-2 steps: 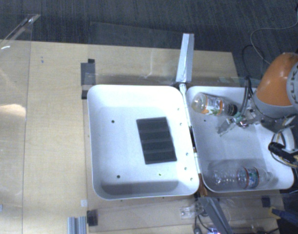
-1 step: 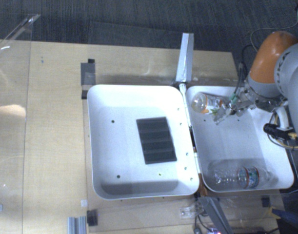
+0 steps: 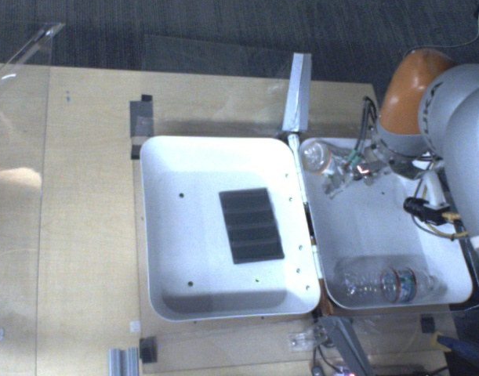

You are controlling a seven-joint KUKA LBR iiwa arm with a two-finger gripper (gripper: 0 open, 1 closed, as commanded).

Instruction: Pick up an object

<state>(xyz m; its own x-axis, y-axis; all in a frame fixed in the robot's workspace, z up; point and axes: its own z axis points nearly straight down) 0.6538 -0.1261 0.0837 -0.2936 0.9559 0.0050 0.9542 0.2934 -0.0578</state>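
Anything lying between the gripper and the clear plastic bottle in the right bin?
No. In the camera view, only bare white bin floor separates the gripper from the clear plastic bottle lying along the right bin's near wall.

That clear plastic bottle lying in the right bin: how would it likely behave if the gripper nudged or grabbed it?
The clear plastic bottle lies on its side against the right bin's near wall, so a nudge would probably roll it. It looks mostly empty, so likely light. Its thin, glossy wall may dent or slip under the fingers.
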